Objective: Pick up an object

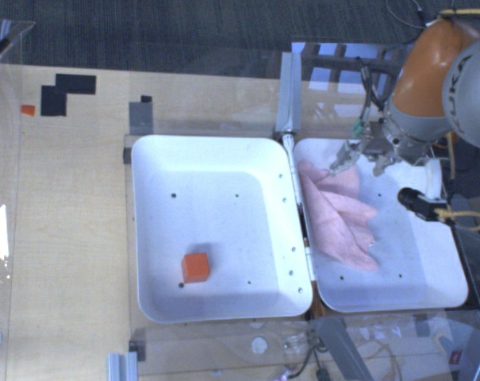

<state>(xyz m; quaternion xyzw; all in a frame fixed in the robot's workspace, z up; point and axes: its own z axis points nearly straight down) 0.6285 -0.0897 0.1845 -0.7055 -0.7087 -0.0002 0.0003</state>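
Overhead view of a pale wooden worktop (73,236) bearing two shallow white bins side by side. The left bin (216,173) holds a small orange block (196,267) near its front left. The right bin (430,284) holds a crumpled pink cloth (343,221) along its left side. The arm's hand (365,154), fingers spread apart, hangs over the cloth's far end.

Bright even overhead light, soft shadows in bins (224,145), glare streak at left, slightly soft focus
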